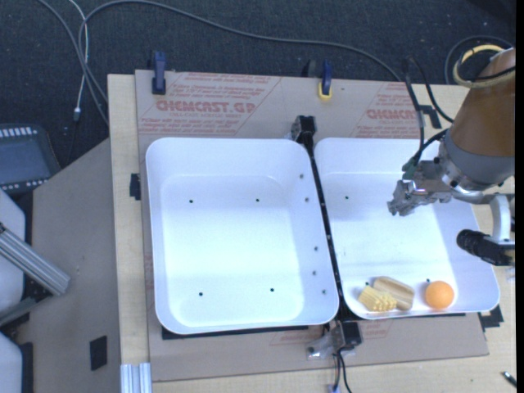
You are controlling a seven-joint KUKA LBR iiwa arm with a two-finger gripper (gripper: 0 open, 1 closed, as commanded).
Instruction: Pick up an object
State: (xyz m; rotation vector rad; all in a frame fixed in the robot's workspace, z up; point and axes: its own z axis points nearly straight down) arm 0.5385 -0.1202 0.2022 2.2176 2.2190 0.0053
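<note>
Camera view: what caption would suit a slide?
Arm's tool above the right bin, apart from an orange ball, toy corn and bread roll.

A robotics lab — clamped board (246, 97), loose cables (82, 31).

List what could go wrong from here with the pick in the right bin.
1. The gripper hangs over the upper part of the right bin, apart from everything; closing here would likely grab nothing.
2. The corn cob and bread roll touch near the front wall, so a grasp may catch both or slip.
3. The orange ball could roll away.
</note>
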